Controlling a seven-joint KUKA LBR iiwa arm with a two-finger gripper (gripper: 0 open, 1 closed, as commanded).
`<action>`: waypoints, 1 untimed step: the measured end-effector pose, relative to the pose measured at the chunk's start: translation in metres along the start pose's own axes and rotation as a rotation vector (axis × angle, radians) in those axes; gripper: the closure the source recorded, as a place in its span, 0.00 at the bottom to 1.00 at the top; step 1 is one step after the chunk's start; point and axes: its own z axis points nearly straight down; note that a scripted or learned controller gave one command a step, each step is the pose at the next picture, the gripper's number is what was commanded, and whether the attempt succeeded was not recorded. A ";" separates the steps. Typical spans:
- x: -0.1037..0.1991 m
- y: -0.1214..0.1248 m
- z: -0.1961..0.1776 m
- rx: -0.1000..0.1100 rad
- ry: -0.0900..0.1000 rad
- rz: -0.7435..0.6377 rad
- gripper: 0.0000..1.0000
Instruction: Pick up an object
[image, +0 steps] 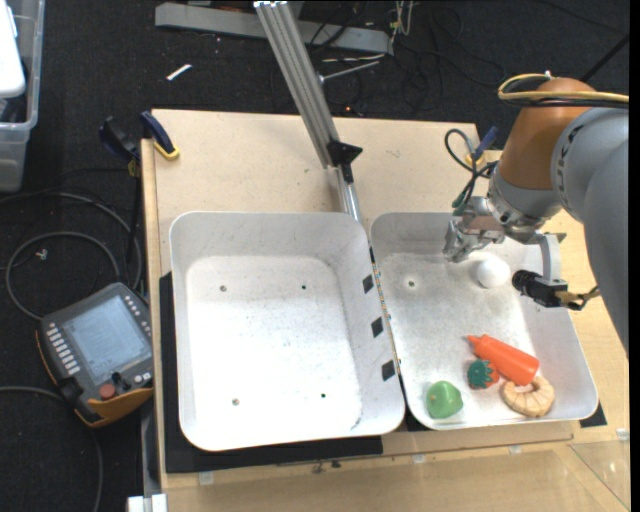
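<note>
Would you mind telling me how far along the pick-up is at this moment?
Approach looks done: the end effector sits low in the right bin, beside the white ball. Nothing is visibly lifted. The ball, carrot and green ball all lie in the bin, so grasping and lifting remain.

A grey-and-orange teach pendant (97, 350) lies on the dark floor (70, 150) left of the desk (250, 160), its black cables (50, 225) looping nearby; a metal rail (300, 80) slants across the far side.

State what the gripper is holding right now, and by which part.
It cannot be told. The gripper sits low in the right bin, just beside the white ball, but nothing is visibly between its fingers.
</note>
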 end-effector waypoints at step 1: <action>-0.006 0.005 -0.063 -0.005 -0.001 0.002 1.00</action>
